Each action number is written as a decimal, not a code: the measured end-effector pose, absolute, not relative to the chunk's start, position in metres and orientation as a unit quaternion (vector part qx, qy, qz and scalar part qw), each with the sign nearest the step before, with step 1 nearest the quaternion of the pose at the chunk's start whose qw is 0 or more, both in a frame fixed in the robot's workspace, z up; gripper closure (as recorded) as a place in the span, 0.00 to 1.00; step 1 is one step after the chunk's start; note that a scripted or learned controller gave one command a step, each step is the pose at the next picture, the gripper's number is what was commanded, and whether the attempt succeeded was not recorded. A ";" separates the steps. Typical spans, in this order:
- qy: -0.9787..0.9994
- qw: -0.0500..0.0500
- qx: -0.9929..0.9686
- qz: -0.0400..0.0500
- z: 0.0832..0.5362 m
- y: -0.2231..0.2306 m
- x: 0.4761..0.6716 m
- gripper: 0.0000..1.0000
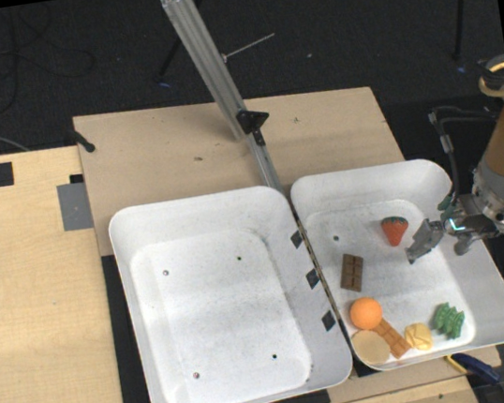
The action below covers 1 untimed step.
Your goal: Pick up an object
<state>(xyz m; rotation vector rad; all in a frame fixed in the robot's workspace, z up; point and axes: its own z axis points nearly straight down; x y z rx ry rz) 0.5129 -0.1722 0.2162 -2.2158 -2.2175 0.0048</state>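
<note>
Gripper (443, 239) sits over the right bin (424, 176) near its right wall, fingers spread apart, nothing between them. Red strawberry-like object (394, 229) lies just left of it; brown block (351, 272), orange ball (365, 312) and green piece (448, 319) lie nearer.

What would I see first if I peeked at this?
Probably the bright toy food in the right bin: an orange ball near the front, a red strawberry farther back, and a green piece in the front corner. The gripper hangs open beside the strawberry.
</note>
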 end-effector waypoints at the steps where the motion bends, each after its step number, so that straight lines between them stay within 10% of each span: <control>1: -0.707 0.001 -0.708 0.000 0.218 -0.173 0.514 0.00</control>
